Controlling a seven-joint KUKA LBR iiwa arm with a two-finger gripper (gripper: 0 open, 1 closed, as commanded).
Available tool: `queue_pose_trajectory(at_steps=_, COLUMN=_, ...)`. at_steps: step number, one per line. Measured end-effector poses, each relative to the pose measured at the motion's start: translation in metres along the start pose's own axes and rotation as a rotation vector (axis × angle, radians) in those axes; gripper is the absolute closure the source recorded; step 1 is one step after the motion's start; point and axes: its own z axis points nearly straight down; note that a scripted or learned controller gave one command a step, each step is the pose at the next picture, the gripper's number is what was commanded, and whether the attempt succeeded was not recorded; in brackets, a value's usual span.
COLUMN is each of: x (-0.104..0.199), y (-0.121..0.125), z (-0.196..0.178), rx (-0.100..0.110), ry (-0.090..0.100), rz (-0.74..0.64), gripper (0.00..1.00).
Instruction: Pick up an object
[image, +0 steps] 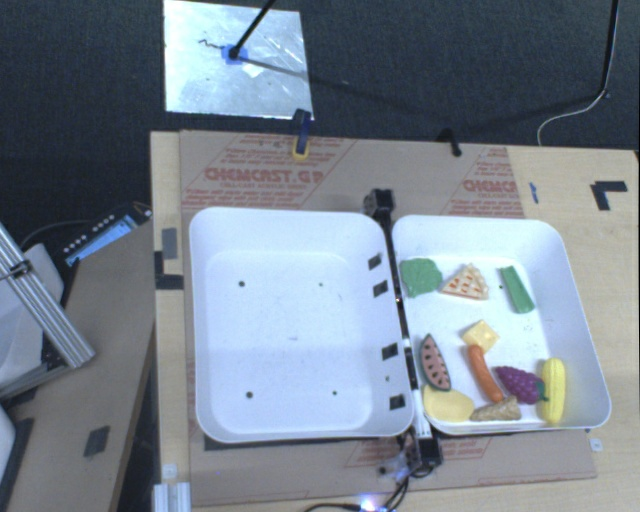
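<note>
Right bin | orange carrot | yellow banana | purple grapes

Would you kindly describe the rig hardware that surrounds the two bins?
Black clips join the white bins. A silver metal rail slants at the left, beside a black box with a blue panel. A thin black cable and a white cable run at top right.

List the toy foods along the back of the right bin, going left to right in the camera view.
Green leafy piece → pizza slice → green stick.
</note>
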Motion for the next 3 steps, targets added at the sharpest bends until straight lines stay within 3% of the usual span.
queue_pose_trajectory(at_steps=1, x=0.038, y=-0.077, z=0.000, rx=0.006, ry=0.005, rz=-0.003, gripper=1.00)
queue_pose_trajectory(at_steps=2, x=0.064, y=-0.138, z=0.000, rx=0.006, ry=0.004, rz=-0.004, gripper=1.00)
queue_pose_trajectory(at_steps=3, x=0.092, y=-0.184, z=-0.001, rx=0.003, ry=0.004, rz=-0.004, gripper=1.00)
